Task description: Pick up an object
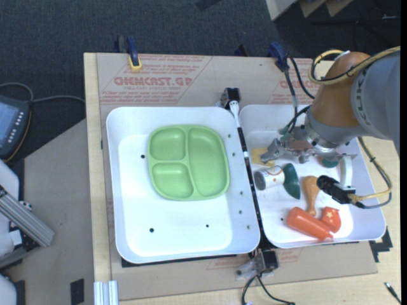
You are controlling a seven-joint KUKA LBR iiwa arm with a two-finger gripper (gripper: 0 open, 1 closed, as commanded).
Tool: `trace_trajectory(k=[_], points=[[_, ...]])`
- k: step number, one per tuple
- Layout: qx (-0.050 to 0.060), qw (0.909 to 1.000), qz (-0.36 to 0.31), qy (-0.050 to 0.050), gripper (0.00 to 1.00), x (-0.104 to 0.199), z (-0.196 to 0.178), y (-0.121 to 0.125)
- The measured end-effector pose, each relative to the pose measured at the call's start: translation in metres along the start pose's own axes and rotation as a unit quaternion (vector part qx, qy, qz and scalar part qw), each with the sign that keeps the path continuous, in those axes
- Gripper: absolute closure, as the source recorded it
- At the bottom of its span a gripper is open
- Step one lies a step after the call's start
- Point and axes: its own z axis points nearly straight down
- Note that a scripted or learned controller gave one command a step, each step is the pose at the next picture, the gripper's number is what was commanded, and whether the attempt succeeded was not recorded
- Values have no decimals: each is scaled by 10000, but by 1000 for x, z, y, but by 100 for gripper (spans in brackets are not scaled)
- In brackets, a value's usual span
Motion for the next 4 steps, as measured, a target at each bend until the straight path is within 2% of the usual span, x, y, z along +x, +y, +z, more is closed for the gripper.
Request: trace_trajectory(k=[1,2,3,4], points=[[-52,10000,9,-9,100,0,-13,3],[-4,10000,-4,-27,100,10,-67,1],[-10,10000,-3,-28,100,12,-110,2],[-3,10000,-2,-26,100,13,-137,3]])
